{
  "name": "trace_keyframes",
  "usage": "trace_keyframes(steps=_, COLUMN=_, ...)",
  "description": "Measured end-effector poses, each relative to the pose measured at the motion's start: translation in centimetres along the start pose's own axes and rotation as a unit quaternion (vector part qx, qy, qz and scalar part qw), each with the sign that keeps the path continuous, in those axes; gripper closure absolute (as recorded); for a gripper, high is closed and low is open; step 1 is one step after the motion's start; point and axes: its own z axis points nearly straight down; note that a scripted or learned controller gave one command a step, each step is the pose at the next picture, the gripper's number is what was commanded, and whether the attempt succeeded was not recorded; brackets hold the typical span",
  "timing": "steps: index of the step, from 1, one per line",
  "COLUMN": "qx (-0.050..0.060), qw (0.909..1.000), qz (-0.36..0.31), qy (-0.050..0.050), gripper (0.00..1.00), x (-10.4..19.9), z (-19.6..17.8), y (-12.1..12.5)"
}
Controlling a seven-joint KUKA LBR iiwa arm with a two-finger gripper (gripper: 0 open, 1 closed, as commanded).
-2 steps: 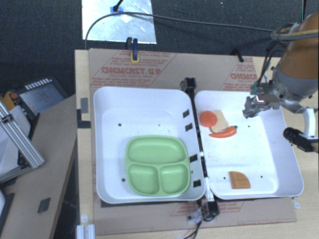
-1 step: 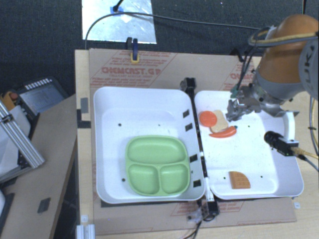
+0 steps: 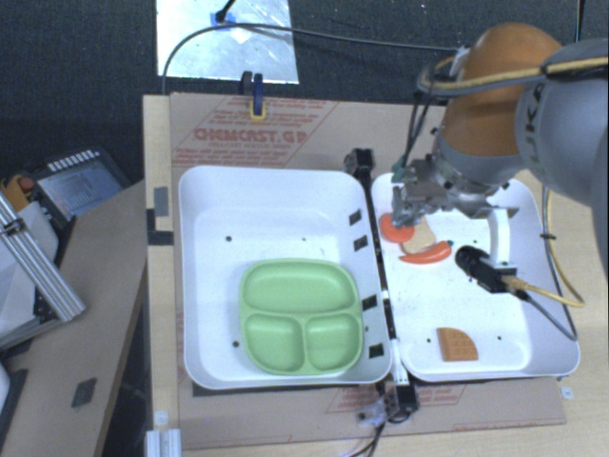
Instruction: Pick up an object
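The big grey arm (image 3: 563,127) comes in from the right side. It has a fat orange band (image 3: 497,79) near its end. The arm bends down there, and its gripper (image 3: 410,209) hangs low, pointing down, a little right of the middle.

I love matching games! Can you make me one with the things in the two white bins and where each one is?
Things:
1. green plate
2. brown slice
3. red curved piece

Places:
A. right bin, near its edge closest to the camera
B. left bin
C. right bin, close by the gripper

Pairs: 1-B, 2-A, 3-C
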Motion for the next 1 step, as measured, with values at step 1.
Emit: trace_keyframes(steps=1, qx=0.000, qw=1.0000, qz=0.000, qy=0.000, gripper=1.00, x=5.44, z=0.05, y=0.75)
